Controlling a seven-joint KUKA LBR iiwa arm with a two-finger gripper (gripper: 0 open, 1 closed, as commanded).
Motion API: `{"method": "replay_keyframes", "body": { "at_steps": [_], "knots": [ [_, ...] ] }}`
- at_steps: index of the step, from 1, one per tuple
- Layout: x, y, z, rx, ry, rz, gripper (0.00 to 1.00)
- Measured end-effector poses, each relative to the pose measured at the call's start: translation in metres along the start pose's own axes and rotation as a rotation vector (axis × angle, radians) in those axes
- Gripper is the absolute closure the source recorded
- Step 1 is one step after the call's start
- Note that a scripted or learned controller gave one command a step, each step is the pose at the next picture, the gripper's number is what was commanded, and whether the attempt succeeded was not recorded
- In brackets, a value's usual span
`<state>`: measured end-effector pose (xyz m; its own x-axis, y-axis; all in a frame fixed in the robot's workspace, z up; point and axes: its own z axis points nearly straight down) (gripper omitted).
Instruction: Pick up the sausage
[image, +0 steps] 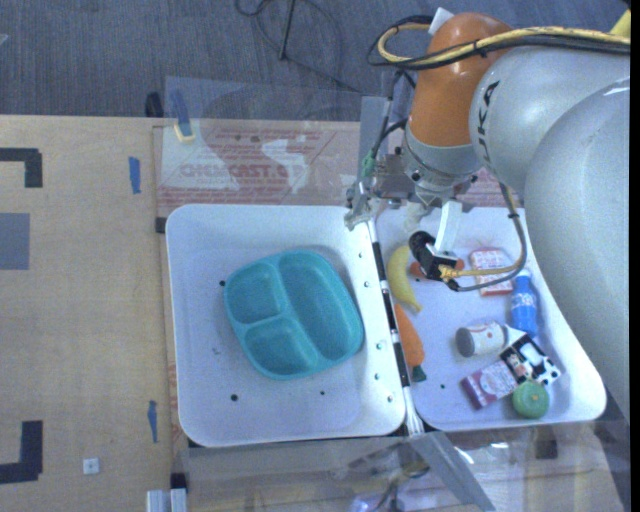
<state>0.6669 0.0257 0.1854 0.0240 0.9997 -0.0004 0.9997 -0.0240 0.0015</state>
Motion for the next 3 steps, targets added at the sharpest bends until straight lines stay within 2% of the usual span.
{"method": "replay_keyframes", "body": {
  "at_steps": [1, 2, 3],
  "knots": [
    [-0.051, -0.054, -0.008, 0.002, 0.000, -0.046, 0.00],
    [-0.134, -0.064, -0.020, -0.001, -0.001, -0.102, 0.00],
    [-0.123, -0.064, 0.060, 0.001, 0.001, -0.186, 0.00]
  ]
}}
